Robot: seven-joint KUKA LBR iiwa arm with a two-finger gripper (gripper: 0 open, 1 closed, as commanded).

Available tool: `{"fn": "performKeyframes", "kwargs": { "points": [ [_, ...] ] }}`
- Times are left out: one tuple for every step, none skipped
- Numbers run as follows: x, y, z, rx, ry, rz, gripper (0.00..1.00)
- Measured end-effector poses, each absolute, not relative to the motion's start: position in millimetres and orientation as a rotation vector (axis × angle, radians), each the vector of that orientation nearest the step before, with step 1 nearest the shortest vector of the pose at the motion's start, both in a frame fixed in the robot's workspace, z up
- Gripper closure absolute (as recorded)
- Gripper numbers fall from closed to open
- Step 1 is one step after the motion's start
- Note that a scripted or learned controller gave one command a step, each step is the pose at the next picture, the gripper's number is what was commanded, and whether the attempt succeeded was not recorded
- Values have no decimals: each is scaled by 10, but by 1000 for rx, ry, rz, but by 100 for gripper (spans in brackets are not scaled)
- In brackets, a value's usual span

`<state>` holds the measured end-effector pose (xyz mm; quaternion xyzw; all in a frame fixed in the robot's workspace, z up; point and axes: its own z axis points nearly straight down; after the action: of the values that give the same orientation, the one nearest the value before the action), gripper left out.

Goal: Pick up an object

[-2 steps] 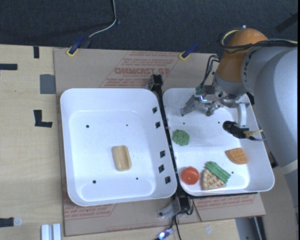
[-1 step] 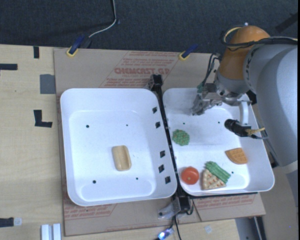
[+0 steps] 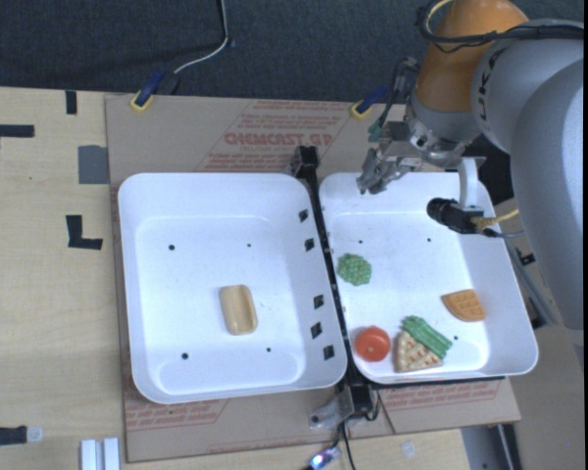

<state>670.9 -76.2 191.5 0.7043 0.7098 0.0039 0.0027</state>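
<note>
My gripper hangs over the far left corner of the right bin, with nothing visible between its fingers. Below it in that bin lie a green broccoli-like piece, a red tomato, a pizza slice with a green bean pod across it, and an orange cracker-like piece. The left bin holds a tan bread roll. The gripper is well apart from all of these.
A black divider with clips runs between the two bins. Both bins rest on a cardboard sheet on the wooden bench. The grey arm fills the upper right, with a black fitting over the right bin's far edge.
</note>
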Motion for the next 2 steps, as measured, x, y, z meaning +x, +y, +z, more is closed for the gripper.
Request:
{"fn": "performKeyframes", "kwargs": {
  "points": [
    [6691,-391,2513,2214,2226,6,100],
    [6683,553,2761,2211,2233,4,100]
  ]
}}
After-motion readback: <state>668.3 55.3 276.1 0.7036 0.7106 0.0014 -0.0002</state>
